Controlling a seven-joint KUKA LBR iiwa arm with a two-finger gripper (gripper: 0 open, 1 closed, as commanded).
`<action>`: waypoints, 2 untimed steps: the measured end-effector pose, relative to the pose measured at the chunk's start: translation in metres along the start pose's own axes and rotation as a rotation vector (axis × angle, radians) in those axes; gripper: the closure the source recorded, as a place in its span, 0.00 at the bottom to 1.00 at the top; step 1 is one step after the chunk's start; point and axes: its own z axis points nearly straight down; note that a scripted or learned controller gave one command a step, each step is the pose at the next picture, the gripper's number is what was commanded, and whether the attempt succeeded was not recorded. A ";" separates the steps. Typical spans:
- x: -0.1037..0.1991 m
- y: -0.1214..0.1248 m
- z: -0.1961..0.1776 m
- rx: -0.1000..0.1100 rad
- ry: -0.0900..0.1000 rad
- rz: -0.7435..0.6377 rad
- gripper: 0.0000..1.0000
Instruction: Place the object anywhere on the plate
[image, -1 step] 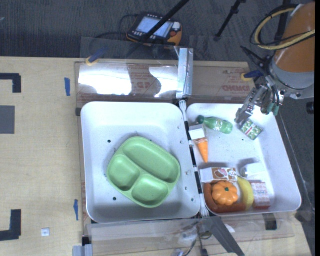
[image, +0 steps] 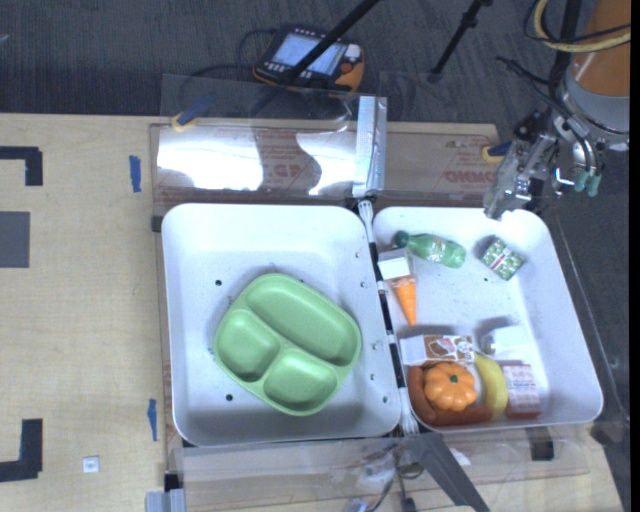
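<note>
Wooden bench, two white bins: green plate (image: 288, 343) bare in the left bin (image: 190, 250), pickable clutter in the right bin (image: 560, 300), gripper (image: 512, 190) hovering over its far rim, grip state unreadable; pre-grasp step, next descend onto one object, likeliest the small green packet (image: 502, 257)

Grey arm with orange band (image: 600, 50): cut off by the top and right edges, only the wrist end in frame. Hand (image: 505, 195): small and blurred against the bin rim; finger spacing unreadable. Small green-and-white packet (image: 502, 257): print too small to read. Yellow banana (image: 490, 385): partly hidden behind the orange pumpkin-shaped toy (image: 450, 387). Red-and-white carton (image: 523, 388): label illegible, possibly a food box.
</note>
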 end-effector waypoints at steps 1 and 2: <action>0.015 0.037 0.103 0.001 0.006 0.128 1.00; 0.082 0.065 0.141 0.001 0.008 0.126 1.00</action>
